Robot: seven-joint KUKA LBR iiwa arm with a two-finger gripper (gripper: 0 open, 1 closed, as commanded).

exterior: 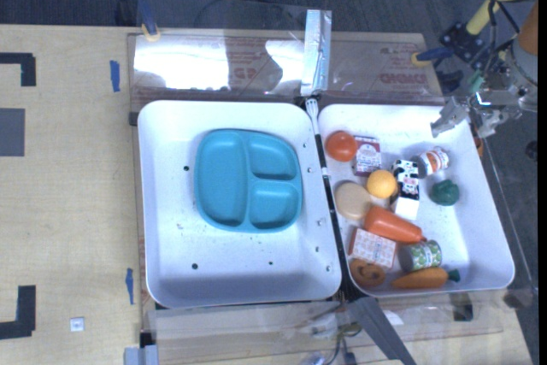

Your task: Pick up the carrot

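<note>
Carrot (420, 278) at near edge of right bin (491, 209), gripper (466, 117) above bin's far right corner, finger state indiscernible.

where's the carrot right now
The slim orange carrot with a green top lies along the near edge of the right white bin, just below the small green can and right of a brown cookie.
</note>
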